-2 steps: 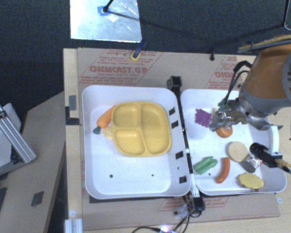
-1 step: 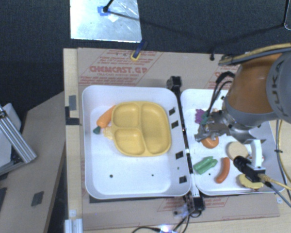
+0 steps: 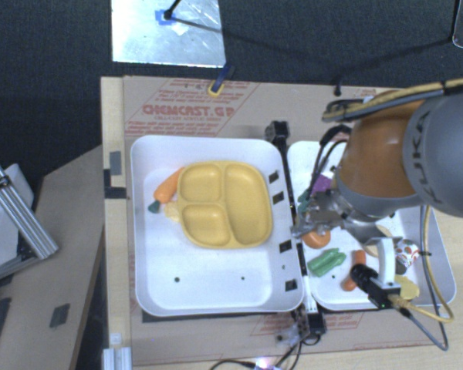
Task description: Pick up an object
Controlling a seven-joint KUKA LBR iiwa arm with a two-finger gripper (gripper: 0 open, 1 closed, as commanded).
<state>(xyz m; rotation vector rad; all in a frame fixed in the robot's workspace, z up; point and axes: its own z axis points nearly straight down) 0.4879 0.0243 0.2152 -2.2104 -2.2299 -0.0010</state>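
Note:
My gripper (image 3: 312, 220) hangs low over the left side of the right bin (image 3: 446, 284), under the arm's orange band. Just below it lies a round orange object (image 3: 317, 240); I cannot tell whether the two touch. A green pea pod (image 3: 326, 262) lies in front of that, and a small orange piece (image 3: 353, 270) sits to its right. A purple object (image 3: 321, 183) peeks out behind the wrist. The arm hides much of this bin.
The left bin (image 3: 150, 276) holds a yellow divided plate (image 3: 220, 204), with a carrot (image 3: 167, 184) and a small green piece (image 3: 153, 206) at its left. A yellow object (image 3: 407, 287) lies at the right bin's front. Black clips line the wall between the bins.

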